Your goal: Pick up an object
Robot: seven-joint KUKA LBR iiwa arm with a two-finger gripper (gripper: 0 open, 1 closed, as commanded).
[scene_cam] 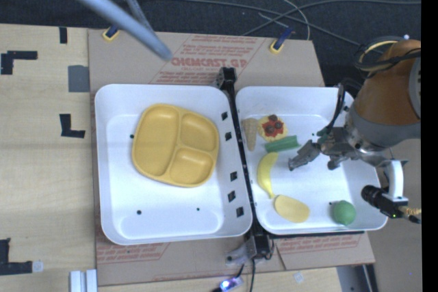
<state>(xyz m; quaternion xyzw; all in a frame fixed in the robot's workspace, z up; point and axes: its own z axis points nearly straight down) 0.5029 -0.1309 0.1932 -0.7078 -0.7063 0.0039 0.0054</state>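
Observation:
The right bin (301, 98) holds several toy foods. A yellow banana (265, 173) lies near its left wall, with a green bar (280, 143) above it. A pizza-like piece with red topping (272, 126) and a tan cone (250, 133) sit further back. A yellow oval slice (291, 208) and a green ball (343, 213) rest near the front wall. My gripper (317, 161) hangs over the middle of this bin, right of the banana and green bar. It is open, with just white bin floor between its fingers.
In the left bin (109, 147) lies a yellow divided plate (175, 145). A black divider (237, 147) runs between the bins. Cables (287, 10) cross the dark area behind. The arm's orange band (387, 96) is above the right bin's right wall.

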